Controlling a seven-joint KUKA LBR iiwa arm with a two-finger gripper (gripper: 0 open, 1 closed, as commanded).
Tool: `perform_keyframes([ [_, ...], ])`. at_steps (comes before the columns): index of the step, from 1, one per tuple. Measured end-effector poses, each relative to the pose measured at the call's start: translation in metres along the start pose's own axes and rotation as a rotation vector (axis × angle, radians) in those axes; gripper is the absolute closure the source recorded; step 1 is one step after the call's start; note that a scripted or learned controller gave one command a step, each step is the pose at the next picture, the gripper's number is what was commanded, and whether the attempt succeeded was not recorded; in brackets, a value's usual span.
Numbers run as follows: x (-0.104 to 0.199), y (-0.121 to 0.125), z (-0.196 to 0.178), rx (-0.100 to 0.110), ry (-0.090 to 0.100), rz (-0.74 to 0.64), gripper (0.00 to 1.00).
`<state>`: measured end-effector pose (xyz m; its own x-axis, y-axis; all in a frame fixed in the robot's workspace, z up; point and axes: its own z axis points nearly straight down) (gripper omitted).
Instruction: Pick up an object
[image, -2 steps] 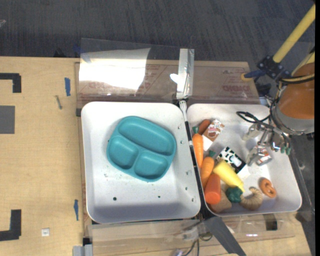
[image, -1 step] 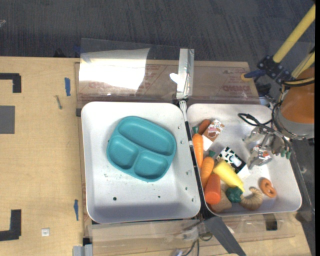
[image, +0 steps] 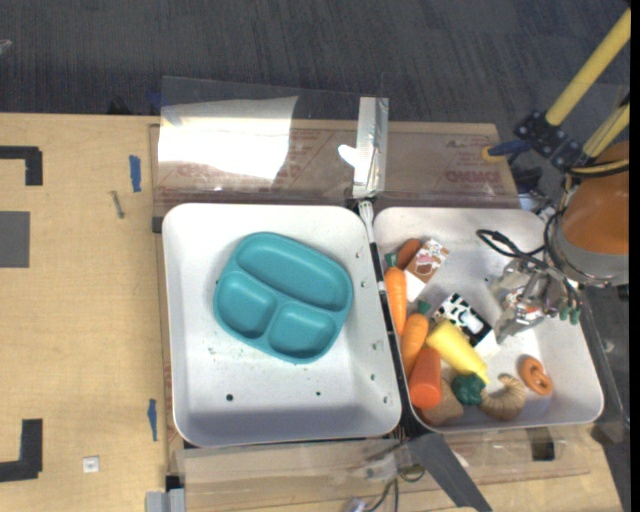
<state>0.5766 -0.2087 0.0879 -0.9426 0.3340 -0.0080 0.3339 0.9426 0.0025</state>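
In the right bin (image: 585, 395), tool (image: 528, 305), grip state unclear, just beside the black-and-white toy (image: 463, 315).

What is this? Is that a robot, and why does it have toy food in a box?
Yes, it is a robot arm, grey with an orange band, reaching in from the right. The picture comes from one camera fixed above the bench, looking down at a slant. At the arm's end is its hand, which it uses for picking things up. It hangs over the right bin, and I see nothing held in it. That bin has toy food piled along its left side: carrots, a yellow piece, a small orange ring and a black-and-white block. The left bin holds a blue-green plate with three compartments. The robot's job is to pick up one of the toys.
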Motion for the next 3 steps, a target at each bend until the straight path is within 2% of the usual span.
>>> perform_keyframes([
  [1,0.006,-0.011,0.0,0.001,0.0,0.005,0.0],
  [2,0.028,-0.025,0.0,0.001,0.0,0.259,0.0],
  [3,0.025,-0.024,-0.014,0.0,-0.012,0.258,1.0],
])
